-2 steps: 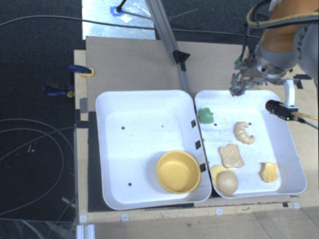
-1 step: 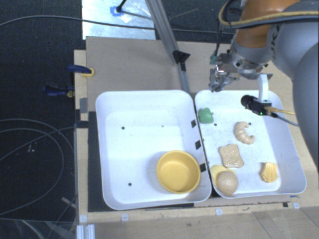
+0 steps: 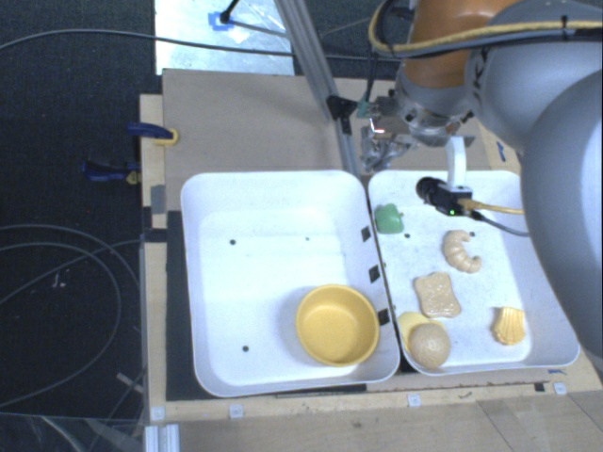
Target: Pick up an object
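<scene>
Five small items are held in the right bin (image 3: 542, 347): a green piece (image 3: 389, 218) near the back-left corner, a croissant (image 3: 461, 250), a cracker-like square (image 3: 438, 295), a round bun (image 3: 430, 344) and a shell-shaped pastry (image 3: 509, 325). One yellow bowl (image 3: 336, 324) is kept in the left bin (image 3: 217, 252). The gripper (image 3: 383, 149) is recorded above the bins' back edge, just behind the green piece; whether its fingers are open or closed cannot be told. A straight descent, centred on one well-separated item, is advised.
</scene>
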Controlling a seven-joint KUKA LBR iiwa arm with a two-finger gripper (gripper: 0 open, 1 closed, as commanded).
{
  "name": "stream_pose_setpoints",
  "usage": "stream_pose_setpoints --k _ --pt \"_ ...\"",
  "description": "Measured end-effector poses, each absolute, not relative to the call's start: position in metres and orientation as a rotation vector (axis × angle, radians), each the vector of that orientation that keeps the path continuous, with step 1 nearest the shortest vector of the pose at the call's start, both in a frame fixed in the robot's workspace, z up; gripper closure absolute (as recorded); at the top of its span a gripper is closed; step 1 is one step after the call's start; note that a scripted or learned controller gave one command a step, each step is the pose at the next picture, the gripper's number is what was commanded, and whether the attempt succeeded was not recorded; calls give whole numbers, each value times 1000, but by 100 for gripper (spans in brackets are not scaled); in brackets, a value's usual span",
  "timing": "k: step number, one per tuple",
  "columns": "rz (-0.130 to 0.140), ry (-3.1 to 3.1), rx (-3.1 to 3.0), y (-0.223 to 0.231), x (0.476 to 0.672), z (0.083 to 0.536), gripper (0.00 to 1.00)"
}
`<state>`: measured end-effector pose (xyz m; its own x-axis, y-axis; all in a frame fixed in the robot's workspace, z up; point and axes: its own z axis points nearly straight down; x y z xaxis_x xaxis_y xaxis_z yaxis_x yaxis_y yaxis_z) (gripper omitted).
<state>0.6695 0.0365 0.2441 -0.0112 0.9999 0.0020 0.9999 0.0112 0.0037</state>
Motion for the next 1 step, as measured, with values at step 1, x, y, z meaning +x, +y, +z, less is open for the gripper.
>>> stream_pose_setpoints --k 1 --pt "7 2231 2209 88 689 243 100"
